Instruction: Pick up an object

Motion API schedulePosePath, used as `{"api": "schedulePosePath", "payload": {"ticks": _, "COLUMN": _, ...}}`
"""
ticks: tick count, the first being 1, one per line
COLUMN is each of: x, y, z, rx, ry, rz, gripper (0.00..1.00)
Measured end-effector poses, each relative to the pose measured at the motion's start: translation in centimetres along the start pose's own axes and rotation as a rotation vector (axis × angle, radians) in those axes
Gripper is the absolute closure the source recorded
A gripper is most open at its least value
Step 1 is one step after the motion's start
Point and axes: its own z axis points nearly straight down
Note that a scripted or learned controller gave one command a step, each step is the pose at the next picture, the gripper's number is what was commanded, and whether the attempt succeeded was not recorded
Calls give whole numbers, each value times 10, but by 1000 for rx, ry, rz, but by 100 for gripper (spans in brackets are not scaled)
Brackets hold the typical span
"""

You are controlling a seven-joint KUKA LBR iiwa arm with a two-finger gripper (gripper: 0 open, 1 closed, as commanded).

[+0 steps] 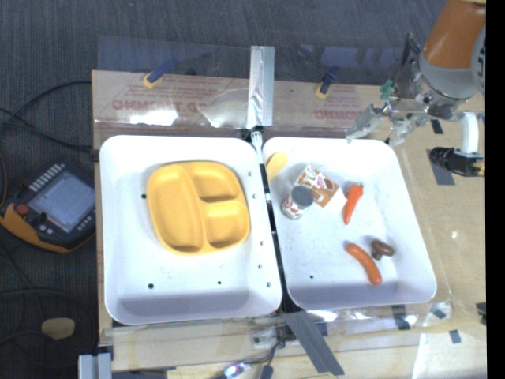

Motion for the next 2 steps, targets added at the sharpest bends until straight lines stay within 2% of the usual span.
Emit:
{"api": "schedulePosePath", "payload": {"ticks": 1, "x": 22, "y": -12, "z": 138, "rx": -14, "ry": -3, "rz": 43, "gripper": 0}}
{"api": "schedulePosePath", "payload": {"ticks": 2, "x": 7, "y": -24, "z": 145, "rx": -45, "ry": -3, "rz": 69, "gripper": 0}}
